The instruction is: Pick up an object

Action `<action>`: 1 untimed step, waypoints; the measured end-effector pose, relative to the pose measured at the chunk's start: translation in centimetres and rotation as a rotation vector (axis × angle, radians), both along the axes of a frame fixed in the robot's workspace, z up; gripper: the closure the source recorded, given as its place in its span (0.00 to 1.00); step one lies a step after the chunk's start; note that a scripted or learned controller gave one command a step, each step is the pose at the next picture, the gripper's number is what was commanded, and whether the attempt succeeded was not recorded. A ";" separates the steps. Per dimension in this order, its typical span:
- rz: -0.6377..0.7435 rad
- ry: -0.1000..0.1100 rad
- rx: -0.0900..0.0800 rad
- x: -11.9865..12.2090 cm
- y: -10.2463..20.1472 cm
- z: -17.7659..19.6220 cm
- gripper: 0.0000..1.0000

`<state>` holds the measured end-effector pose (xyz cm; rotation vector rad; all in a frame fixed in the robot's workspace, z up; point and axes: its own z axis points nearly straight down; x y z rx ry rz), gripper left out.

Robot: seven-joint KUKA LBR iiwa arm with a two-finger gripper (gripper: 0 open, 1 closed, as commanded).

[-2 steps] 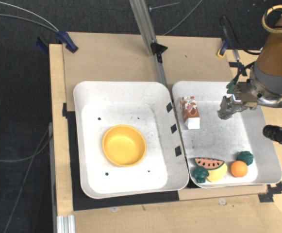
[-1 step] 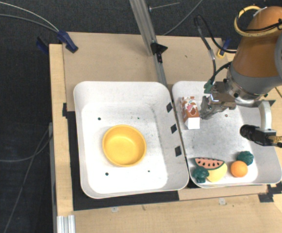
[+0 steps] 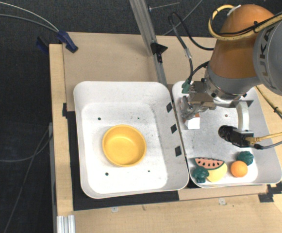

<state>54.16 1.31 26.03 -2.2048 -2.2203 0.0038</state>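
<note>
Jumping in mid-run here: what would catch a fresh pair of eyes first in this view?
The big grey and orange arm dominates the upper right, with its gripper low over the right bin near that bin's left wall. Next comes the yellow bowl, upright in the middle of the left bin. Then the cluster along the right bin's near edge: a watermelon slice, an orange ball and small green pieces.

Both white bins, the left bin and the right bin, look like smooth, matt plastic, speckled with dark flecks. The yellow bowl at centre left has a soft plastic sheen. The bench looks like matt pale wood. The arm's orange band, upper right, is glossy.
</note>
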 end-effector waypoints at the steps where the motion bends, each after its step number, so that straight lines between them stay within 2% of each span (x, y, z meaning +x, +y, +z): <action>1: -0.002 0.005 -0.003 -0.5 4.5 -1.0 1.00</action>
